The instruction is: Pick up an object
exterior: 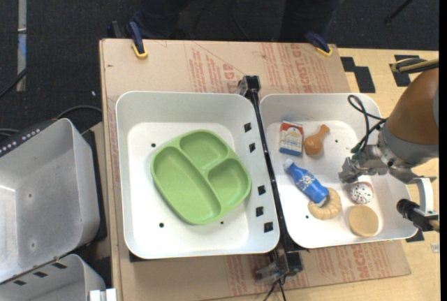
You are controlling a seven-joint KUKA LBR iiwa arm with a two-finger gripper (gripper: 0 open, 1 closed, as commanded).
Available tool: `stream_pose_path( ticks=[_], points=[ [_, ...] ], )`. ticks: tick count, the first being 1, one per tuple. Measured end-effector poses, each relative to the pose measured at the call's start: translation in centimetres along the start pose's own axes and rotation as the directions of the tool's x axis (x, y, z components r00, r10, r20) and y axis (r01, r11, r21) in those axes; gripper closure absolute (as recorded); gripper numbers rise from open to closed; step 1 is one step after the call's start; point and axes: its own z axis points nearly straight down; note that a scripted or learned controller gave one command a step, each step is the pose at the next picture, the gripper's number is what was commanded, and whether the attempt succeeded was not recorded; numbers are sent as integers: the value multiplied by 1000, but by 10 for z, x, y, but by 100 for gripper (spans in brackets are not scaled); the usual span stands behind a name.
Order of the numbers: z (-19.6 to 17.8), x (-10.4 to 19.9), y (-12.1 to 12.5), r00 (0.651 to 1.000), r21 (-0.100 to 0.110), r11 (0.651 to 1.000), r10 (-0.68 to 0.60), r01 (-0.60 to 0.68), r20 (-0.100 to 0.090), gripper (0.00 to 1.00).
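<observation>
The right bin (334, 108) holds several small items. A red, white and blue carton (291, 138) lies beside a brown drumstick-shaped toy (316, 141). Below them are a blue bottle (306, 182) lying on its side, a tan croissant-like piece (327, 207) and a round tan disc (364, 221). A white ball with red speckles (361, 192) sits between these and the bin's right wall. My gripper (357, 171) hangs just above and slightly left of that ball, reaching in from the right. Nothing is seen held in it.
The left bin (133, 153) carries a green divided plate (201, 176). A black divider with clips runs between the bins. A grey tub (38, 202) stands off the bench to the left. A person stands behind the bench at the top.
</observation>
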Motion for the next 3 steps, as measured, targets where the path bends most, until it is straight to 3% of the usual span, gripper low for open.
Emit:
stream_pose_path(
  ticks=[3],
  points=[
    [-145,3,19,1000,-4,1000,-6,6,2,100]
  ],
)
